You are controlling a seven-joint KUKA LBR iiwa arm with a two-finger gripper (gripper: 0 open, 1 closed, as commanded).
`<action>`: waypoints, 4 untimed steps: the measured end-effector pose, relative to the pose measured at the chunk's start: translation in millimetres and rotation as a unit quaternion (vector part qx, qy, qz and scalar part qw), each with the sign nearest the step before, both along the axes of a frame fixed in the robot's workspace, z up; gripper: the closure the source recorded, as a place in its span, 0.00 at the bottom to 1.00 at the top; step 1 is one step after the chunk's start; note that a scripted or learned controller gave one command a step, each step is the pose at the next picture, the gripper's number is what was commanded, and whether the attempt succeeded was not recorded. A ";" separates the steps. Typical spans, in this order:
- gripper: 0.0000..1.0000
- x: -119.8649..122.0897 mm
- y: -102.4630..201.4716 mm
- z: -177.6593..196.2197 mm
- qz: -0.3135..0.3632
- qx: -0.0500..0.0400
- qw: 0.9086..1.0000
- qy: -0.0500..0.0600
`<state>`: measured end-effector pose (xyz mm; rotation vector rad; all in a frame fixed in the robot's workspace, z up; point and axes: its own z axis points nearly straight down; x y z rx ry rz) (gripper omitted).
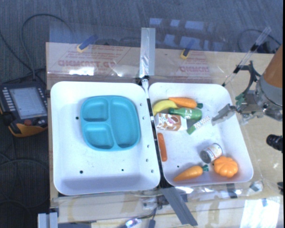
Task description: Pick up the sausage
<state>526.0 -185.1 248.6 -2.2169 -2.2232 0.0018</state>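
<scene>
The tool (226, 112) hangs over the right bin (237, 141) near that bin's right wall, its tip pointing into the bin; whether it is wide or narrow cannot be told. The sausage (162, 147) lies well apart from it, flat on the bin's floor against the bin's left wall, just below the orange snack packet (168, 122).

Left clear sheet (88, 63): red lettering there, mirrored and too faint to read.
Right clear sheet (194, 69): same red print, unreadable.
Orange packet (168, 122): white markings, blurred.
Can (211, 152): label too small to read.
</scene>
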 end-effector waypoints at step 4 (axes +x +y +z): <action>0.00 -42.2 204.6 126.2 -0.358 -0.003 0.934 0.000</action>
